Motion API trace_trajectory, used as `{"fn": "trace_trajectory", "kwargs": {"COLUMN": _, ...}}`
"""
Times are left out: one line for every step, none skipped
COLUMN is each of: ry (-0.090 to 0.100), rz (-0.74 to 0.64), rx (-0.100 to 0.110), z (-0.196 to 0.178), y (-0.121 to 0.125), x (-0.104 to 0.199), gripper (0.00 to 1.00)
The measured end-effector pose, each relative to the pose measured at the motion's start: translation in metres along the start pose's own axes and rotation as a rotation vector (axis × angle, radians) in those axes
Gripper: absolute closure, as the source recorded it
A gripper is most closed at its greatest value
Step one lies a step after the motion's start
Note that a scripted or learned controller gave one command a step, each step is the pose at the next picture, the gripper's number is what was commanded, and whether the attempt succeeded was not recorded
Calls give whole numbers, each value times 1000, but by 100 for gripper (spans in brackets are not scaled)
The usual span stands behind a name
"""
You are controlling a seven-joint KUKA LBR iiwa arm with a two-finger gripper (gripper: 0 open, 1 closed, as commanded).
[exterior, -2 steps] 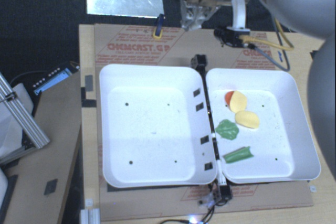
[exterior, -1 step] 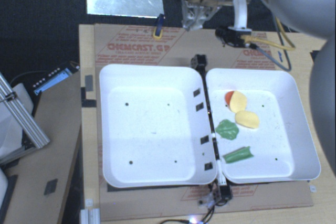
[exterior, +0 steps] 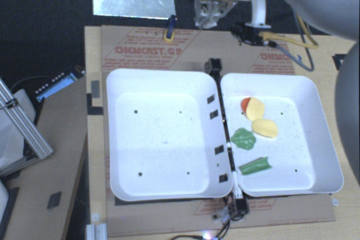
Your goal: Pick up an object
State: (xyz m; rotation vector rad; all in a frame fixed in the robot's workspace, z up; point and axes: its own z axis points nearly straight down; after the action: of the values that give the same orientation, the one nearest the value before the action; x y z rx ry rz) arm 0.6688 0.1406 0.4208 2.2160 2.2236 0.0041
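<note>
Pincer [exterior: 209, 15] raised above bench [exterior: 146, 48], beyond bins; whether open or closed cannot tell; nothing seen between its tips. Yellow pieces [exterior: 260, 118], red piece [exterior: 245, 104], green leaf [exterior: 243, 138], green pod [exterior: 255, 165] lie in right bin [exterior: 320, 121], well below pincer.

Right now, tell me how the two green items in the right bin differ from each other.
The green leaf-shaped piece is broad, rounded and darker; the green pod-shaped piece is long, narrow and a brighter green. The leaf-shaped piece sits near the bin's middle, touching the yellow piece; the pod-shaped piece lies apart, nearer the front wall, slightly slanted. Both are green, lie flat in the right bin, close to the divider.
</note>
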Motion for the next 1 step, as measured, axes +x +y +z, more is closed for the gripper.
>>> {"fn": "trace_trajectory", "kwargs": {"ry": 0, "rz": -1, "rx": 0, "z": -17, "y": 0, "x": 6, "gripper": 100}}
